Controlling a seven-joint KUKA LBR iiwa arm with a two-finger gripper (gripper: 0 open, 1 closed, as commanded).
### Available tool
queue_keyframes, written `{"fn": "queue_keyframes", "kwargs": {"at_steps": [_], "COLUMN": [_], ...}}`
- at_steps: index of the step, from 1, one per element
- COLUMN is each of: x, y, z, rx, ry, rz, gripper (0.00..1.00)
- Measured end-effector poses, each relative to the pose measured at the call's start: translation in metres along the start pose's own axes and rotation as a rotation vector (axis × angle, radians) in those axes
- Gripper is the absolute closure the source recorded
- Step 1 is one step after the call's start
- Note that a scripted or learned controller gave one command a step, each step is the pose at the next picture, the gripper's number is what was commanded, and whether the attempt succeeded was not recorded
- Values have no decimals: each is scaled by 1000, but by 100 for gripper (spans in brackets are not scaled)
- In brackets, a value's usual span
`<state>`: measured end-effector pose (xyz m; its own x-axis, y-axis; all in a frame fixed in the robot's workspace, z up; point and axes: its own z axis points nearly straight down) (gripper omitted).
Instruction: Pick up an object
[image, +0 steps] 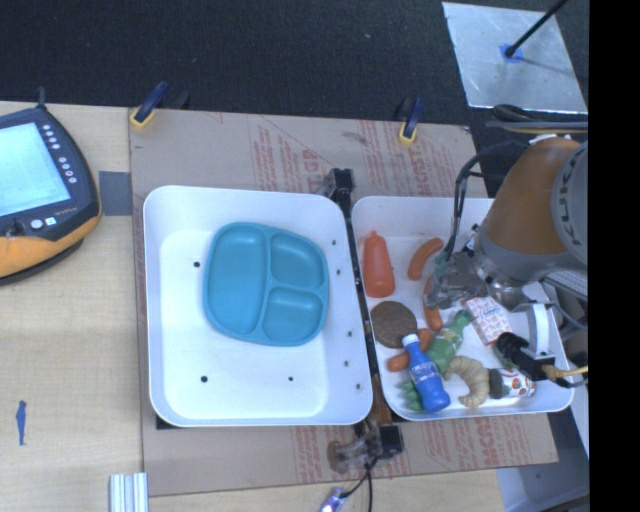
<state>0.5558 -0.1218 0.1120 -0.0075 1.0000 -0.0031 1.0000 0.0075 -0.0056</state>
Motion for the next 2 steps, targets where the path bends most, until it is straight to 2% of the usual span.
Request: {"fn": "queue_keyframes", "kwargs": {"at_steps": [1,2], "x": [0,11], "y": [0,56], "z": [0,19], "rx": [0,-4], "ry": [0,-3], "rz": [0,4], "gripper": [0,0]}}
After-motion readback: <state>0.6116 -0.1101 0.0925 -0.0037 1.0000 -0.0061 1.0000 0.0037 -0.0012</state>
